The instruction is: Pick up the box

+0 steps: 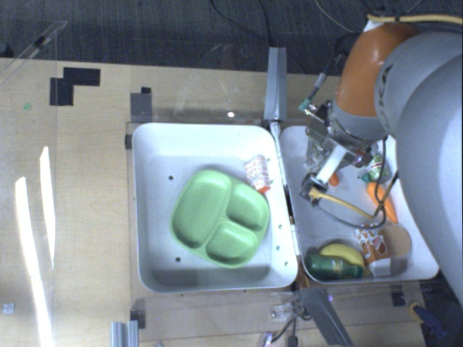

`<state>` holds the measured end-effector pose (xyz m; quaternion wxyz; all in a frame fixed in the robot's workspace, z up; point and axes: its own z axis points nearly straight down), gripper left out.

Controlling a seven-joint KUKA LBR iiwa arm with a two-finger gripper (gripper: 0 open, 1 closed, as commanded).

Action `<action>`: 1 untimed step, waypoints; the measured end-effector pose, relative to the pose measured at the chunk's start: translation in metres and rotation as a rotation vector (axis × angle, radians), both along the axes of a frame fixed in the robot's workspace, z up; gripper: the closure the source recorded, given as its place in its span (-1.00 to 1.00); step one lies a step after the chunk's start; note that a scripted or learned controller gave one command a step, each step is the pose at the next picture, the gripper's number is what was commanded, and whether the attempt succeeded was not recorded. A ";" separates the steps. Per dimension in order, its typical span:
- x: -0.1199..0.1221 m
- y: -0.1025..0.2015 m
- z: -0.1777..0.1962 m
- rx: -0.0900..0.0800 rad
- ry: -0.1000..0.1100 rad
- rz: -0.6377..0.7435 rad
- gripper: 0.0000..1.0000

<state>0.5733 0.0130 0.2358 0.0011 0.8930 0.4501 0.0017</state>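
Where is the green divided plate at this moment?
In the camera view, the green divided plate lies in the left bin, toward its lower right part, just below a small crumpled packet.

Place: a robot lab or test cell.
Arm: a big grey and orange industrial arm (405, 85) over the work area.
Table: pale wood table (72, 194) with black marker patches (72, 84).
Bins: two white bins (145, 194) clamped in metal brackets.
Cables: loose black cables (239, 6) on dark carpet behind.
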 end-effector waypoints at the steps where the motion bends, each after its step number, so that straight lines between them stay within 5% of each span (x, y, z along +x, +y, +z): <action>1: -0.036 -0.037 0.028 0.001 0.001 -0.506 1.00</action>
